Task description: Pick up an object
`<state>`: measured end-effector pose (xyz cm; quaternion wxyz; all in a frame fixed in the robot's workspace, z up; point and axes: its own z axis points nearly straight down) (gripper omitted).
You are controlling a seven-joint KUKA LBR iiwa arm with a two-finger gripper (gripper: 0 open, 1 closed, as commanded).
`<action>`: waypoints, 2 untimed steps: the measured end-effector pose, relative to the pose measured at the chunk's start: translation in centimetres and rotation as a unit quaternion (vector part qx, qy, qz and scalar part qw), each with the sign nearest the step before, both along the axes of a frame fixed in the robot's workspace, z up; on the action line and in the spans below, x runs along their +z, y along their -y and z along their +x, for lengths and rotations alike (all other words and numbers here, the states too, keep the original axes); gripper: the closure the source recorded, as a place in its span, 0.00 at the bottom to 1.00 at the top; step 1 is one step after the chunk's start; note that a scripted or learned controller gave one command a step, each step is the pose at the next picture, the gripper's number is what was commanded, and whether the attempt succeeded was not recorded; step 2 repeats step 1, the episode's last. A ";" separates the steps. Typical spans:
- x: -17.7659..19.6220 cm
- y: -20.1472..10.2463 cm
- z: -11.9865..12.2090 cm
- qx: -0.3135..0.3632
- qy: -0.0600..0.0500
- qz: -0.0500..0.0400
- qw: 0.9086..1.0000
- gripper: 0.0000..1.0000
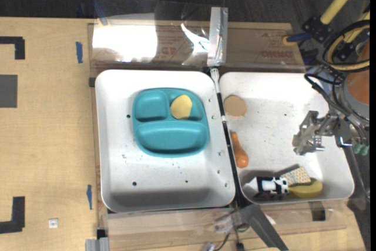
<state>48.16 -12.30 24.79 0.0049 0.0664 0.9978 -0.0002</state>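
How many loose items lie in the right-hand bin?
4. A tan round disc lies near the bin's top-left corner, a carrot along the left wall, and a black-and-white toy and a banana at the front edge. Something may hide beneath the gripper.

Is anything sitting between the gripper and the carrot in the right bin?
Nothing visible. The gripper hangs over the right bin near its right side, the carrot lies by the left wall, and bare white floor separates them. The banana lies nearer the front.
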 end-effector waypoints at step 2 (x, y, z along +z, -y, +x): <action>4.7 0.2 0.6 0.118 0.000 -0.001 0.993 1.00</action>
